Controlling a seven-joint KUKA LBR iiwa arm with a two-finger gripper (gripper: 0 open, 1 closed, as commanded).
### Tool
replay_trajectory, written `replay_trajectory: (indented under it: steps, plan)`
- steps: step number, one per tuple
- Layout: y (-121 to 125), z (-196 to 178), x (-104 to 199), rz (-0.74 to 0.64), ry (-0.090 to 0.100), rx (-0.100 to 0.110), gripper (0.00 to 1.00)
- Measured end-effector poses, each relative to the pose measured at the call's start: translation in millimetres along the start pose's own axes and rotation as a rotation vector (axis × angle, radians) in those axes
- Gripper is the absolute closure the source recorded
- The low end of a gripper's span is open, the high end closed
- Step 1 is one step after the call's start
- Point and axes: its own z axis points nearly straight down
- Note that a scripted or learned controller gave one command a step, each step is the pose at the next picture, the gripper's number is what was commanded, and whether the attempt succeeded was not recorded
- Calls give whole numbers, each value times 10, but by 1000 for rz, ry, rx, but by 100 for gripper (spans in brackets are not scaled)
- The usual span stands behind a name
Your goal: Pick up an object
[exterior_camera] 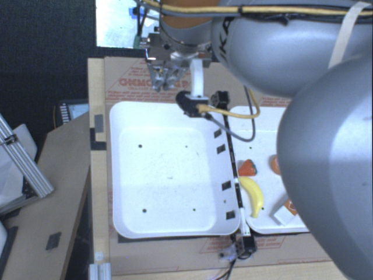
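Observation:
A yellow banana (253, 196) lies in the right bin (265, 142) close to the divider. Just behind the banana sits a small red object (247, 168). An orange object (274, 164) lies to its right, partly hidden by the arm. At the right bin's front are an orange piece (290, 207) and a small white block (278, 216). My gripper (165, 79) hangs over the back rim of the left bin (166, 174), far from all these objects, and I see nothing in it.
The big grey arm covers the upper right of the view and much of the right bin. A black cable (224, 136) runs along the divider between the bins. Cardboard (125, 81) lies under the bins. An aluminium frame (20, 159) stands at left.

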Motion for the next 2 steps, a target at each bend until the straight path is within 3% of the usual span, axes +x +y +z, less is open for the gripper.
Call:
replay_trajectory:
  steps: [1, 2]
  plan:
    - [-432, 2321, -3, 1, -3, 9, 100]
    - [121, -12, -327, 3, 6, -29, 100]
